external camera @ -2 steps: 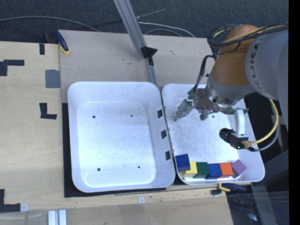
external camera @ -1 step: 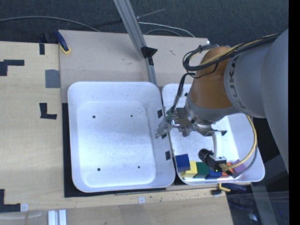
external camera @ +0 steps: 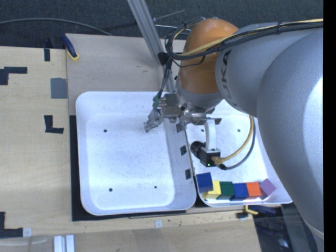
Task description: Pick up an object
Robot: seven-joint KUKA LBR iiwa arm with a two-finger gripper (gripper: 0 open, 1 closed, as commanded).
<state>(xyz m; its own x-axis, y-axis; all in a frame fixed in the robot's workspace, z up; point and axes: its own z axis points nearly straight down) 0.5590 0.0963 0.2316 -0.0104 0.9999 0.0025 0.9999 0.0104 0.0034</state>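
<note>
The gripper (external camera: 153, 121) hung over the upper right corner of the left bin (external camera: 84, 140), just beside the wall it shares w/ the right bin (external camera: 236, 124). The arm (external camera: 278, 77) leaned in across that right bin, orange band (external camera: 206, 43) above the wrist. Open or closed? Couldn't tell: the claw was small, grey and partly masked by its own bracket, and nothing visible sat in it. The things to pick lay well apart from it, in a row along the right bin's near edge: blue block (external camera: 203, 180), yellow block (external camera: 212, 193), green block (external camera: 226, 188), second blue block (external camera: 240, 190), orange block (external camera: 253, 189), purple block (external camera: 267, 186), touching or nearly so. Prob. they sat bunched there because the wall stopped them. That packing makes a grasp awkward, w/ little room beside each block. Judged from this, the pick wasn't done yet, and the gripper would need to cross to the other bin first.
</note>
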